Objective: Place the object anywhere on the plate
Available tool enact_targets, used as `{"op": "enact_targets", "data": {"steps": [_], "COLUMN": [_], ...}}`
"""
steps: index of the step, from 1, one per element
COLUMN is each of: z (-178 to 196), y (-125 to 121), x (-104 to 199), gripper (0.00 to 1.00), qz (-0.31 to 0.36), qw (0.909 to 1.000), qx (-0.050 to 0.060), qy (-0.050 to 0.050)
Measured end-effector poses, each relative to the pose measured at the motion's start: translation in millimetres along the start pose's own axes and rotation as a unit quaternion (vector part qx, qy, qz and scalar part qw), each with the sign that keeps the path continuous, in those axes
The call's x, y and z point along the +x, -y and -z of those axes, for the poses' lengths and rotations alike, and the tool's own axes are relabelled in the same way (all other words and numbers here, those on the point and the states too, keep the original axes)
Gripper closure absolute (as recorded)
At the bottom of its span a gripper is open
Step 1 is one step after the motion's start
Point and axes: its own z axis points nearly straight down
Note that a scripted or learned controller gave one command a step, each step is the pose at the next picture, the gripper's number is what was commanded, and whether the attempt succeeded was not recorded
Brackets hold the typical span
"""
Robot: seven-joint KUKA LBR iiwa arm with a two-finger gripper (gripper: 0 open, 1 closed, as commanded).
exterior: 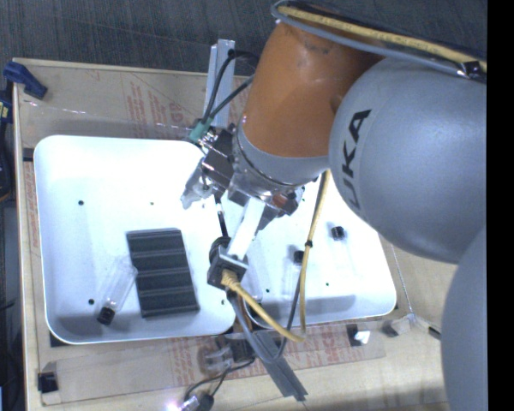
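Note:
A black ribbed rectangular slab (161,272) lies flat in the left bin (68,169), towards its front. Beside it, at the front left, lies a clear plastic tube with a black cap (113,291). My gripper (199,187) hangs over the back right part of the left bin, near the wall between the two bins, up and to the right of the slab and apart from it. I see nothing held in it. The arm's orange band and grey body cover much of the right bin (360,294).
A small black piece (335,230) sits in the right bin near the arm. Blue clamps (21,77) grip the bench's far left corner. Cables and a bracket (240,349) lie by the front edge between the bins.

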Motion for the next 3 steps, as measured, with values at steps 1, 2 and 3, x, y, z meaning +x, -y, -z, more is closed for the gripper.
{"op": "enact_targets", "data": {"steps": [1, 2, 3], "z": [-252, -251, -242], "y": [30, -13, -12], "x": [40, 48, 48], "gripper": [0.0, 0.0, 1.0], "qz": [-0.103, -0.373, -0.369], "qw": [0.9946, 0.928, 0.9295], "qx": [0.002, -0.001, -0.002], "qy": [0.003, 0.001, 0.003]}}
